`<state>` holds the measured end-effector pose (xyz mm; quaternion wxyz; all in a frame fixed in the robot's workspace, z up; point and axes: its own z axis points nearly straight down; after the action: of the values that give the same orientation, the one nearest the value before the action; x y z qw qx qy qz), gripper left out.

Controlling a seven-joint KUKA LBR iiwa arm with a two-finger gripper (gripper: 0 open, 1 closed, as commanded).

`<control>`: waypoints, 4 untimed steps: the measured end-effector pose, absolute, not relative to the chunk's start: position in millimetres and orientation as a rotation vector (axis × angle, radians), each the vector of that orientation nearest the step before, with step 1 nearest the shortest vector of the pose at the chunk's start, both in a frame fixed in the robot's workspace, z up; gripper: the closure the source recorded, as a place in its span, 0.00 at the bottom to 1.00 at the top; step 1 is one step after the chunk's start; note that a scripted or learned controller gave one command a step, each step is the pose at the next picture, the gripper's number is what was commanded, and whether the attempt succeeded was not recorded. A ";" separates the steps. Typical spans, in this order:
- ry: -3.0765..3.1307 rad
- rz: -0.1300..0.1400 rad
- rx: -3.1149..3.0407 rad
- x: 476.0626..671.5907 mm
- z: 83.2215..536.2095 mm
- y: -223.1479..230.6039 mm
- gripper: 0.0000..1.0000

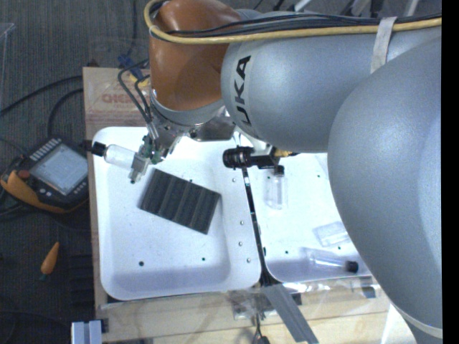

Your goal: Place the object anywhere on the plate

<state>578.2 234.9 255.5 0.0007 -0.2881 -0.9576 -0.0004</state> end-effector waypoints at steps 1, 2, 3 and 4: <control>-2.946 0.002 -1.086 483.0 293.3 234.4 1.00; -2.943 0.002 -1.108 554.0 434.2 213.1 1.00; -3.026 0.003 -0.857 609.0 433.8 222.4 1.00; -2.879 0.002 -1.261 635.2 433.3 232.7 1.00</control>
<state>635.2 232.7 433.3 -0.0009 -0.4011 -0.9160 0.0006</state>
